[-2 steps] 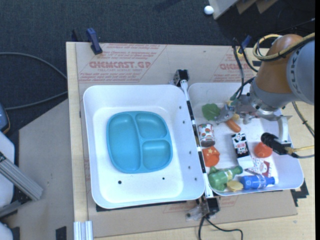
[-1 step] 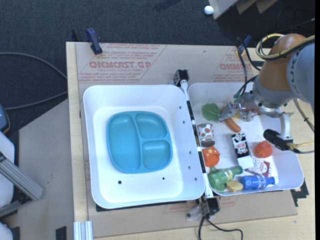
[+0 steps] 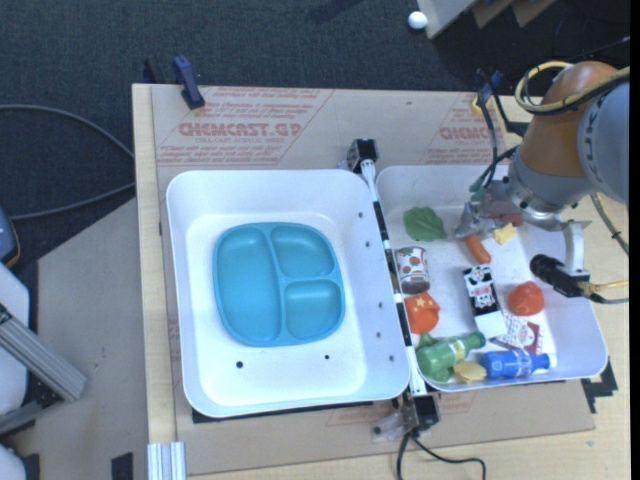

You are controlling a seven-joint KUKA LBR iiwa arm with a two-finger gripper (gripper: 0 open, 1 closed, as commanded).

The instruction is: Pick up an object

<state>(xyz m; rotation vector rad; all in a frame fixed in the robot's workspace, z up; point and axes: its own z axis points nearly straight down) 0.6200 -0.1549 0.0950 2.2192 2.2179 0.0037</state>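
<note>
A: Right bin (image 3: 590,340), bottom of frame up. Blue bottle (image 3: 515,365) lying on its side at the lower edge, yellow piece (image 3: 468,372) and green bottle (image 3: 447,353) touching each other just left of it. All crowded, poor first pick.

B: Middle row?

A: Red tomato-like item (image 3: 422,313) by the divider, small can (image 3: 412,266) above it, black-and-white carton (image 3: 481,288) and a red ball (image 3: 526,298) to its right. More spacing there.

B: Where's the gripper?

A: Gripper (image 3: 481,220) is low in the upper part of the right bin, right over an orange carrot-like piece (image 3: 476,247), with a yellow wedge (image 3: 505,233) just beside it. Green leafy item (image 3: 424,223) sits left, apart.

B: Open or closed?

A: Cannot tell, the wrist body hides that end. No sign that anything is gripped.

B: So target is the carrot?

A: My guess. To do it well: centre over the piece across its narrow side, keep clear of the wedge, lift straight up.

B: Left bin?

A: Left bin (image 3: 190,208) holds a blue divided plate (image 3: 279,282), not involved.
</note>
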